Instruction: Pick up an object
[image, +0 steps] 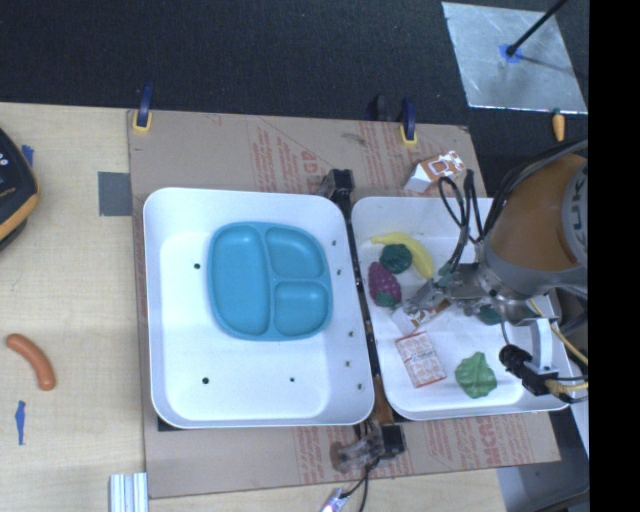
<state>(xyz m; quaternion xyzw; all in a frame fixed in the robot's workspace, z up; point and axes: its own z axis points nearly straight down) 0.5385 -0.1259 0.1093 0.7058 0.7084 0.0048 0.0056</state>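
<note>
Gripper (432, 298) low in the right bin (440, 400)

Its grip state could not be told; purple object (384, 284), banana (408, 248) and red packet (420, 358) crowded close.

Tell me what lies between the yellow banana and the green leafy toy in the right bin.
In the camera view, the end effector and the arm's wrist lie between the yellow banana and the green leafy toy.

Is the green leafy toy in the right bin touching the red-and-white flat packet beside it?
Apart. In the camera view, a strip of bare white bin floor separates the green leafy toy from the red-and-white flat packet.
</note>
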